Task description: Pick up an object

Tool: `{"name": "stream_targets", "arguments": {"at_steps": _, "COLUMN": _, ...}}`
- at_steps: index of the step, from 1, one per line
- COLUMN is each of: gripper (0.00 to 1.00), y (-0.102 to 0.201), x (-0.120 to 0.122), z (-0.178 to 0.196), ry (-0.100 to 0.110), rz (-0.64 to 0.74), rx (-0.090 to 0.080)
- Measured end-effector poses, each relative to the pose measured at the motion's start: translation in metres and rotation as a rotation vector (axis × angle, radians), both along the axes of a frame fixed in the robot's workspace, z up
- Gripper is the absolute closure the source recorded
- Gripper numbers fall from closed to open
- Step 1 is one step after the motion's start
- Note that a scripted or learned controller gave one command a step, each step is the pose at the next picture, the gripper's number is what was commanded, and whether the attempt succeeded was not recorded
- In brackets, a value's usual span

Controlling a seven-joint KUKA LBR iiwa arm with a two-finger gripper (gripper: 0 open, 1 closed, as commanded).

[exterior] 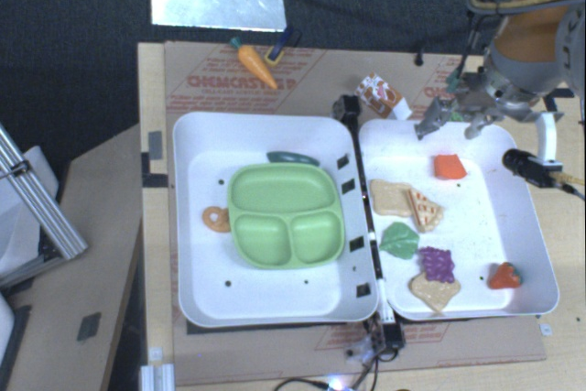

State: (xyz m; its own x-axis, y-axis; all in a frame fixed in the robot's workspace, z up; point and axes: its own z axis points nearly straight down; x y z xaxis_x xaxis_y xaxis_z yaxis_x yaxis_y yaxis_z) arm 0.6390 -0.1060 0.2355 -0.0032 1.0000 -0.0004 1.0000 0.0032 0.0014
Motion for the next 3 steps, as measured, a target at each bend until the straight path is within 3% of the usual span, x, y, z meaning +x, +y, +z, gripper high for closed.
{"name": "stream_targets", "arguments": {"at_steps": 3, "gripper": 0.00, "y": -0.004, "x": -0.003, "z": -0.147, "ry": 0.004, "rz": -0.002, "rx": 0.001}}
